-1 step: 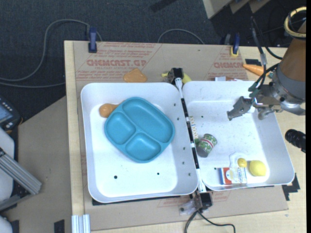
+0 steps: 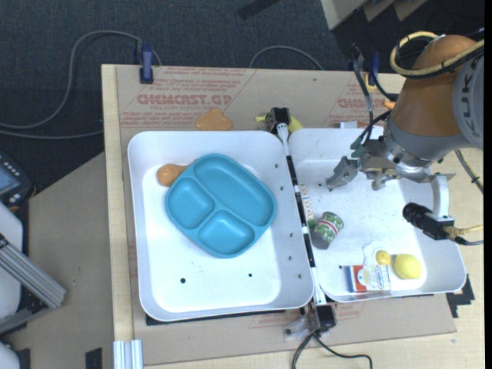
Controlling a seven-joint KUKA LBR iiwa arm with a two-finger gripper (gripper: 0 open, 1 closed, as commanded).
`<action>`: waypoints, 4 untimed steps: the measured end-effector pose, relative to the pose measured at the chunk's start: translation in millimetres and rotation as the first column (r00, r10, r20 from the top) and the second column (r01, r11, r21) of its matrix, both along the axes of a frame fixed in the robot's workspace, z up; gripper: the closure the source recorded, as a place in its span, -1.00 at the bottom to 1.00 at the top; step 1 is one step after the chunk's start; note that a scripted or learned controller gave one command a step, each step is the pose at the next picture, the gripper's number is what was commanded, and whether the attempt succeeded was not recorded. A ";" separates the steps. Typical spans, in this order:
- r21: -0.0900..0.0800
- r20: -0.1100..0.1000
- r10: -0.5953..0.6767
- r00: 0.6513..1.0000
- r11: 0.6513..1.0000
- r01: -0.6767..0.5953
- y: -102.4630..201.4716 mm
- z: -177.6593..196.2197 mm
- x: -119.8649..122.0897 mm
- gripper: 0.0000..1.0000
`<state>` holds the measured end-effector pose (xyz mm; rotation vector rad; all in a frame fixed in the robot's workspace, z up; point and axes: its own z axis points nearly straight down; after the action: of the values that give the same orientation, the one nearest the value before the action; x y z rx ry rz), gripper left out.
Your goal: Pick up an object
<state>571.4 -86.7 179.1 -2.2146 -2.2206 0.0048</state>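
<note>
The arm (image 2: 430, 98) bends down from the right over the right bin (image 2: 430, 283); its claw (image 2: 360, 172) hangs open, holding nothing. The can (image 2: 326, 229) lies below-left, the lemon (image 2: 407, 266) near the front.

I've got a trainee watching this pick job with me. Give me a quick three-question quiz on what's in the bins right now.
1. True or false: the blue divided plate lies in the left bin.
2. Which lies nearest the divider between the bins: (a) the yellow lemon-like object, (b) the small green-labelled can, (c) the small carton?
3. Fill in: the gripper hovers over the ___ bin.

Key: 1 true. 2 b. 3 right; nothing is visible between its fingers.
</note>
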 end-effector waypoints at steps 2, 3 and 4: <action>0.000 0.003 -0.001 1.000 1.000 0.001 41.3 5.5 -25.1 -1.00; -0.003 0.007 -0.005 1.000 1.000 0.005 -15.2 -60.5 9.6 -1.00; -0.008 0.015 -0.008 1.000 1.000 0.009 -113.4 12.7 18.7 -1.00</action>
<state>590.1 -200.1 191.8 -2.2357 -2.2228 -0.0023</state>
